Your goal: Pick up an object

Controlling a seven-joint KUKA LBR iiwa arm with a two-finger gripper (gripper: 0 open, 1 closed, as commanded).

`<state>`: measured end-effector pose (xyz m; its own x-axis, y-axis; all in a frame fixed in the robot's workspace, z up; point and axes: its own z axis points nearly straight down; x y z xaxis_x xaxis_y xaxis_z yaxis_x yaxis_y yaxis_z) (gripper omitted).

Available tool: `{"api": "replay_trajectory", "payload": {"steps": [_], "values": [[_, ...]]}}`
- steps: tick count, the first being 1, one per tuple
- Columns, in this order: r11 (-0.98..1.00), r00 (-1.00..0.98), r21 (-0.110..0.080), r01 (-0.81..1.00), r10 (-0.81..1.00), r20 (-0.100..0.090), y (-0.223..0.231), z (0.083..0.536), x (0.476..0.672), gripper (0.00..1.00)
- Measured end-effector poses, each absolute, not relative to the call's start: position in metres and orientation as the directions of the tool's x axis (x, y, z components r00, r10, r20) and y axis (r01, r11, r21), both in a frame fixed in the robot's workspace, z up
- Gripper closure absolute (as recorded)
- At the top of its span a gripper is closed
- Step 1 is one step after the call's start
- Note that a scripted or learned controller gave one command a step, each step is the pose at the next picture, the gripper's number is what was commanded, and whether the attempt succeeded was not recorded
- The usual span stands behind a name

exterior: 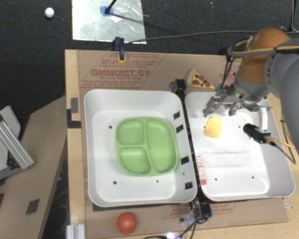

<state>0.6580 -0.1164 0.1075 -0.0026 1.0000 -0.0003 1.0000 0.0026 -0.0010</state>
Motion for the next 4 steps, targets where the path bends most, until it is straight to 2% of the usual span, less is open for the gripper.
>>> {"api": "replay_trajectory", "payload": {"steps": [1,2,4], "values": [[0.004,-0.004,0.0,1.0,1.0,-0.001,-0.116,0.084,0.659,0.0],[0.006,-0.006,0.005,1.0,1.0,-0.001,-0.116,0.097,0.66,1.0],[0.006,-0.006,0.009,1.0,1.0,-0.001,-0.11,0.225,0.666,1.0]]}}
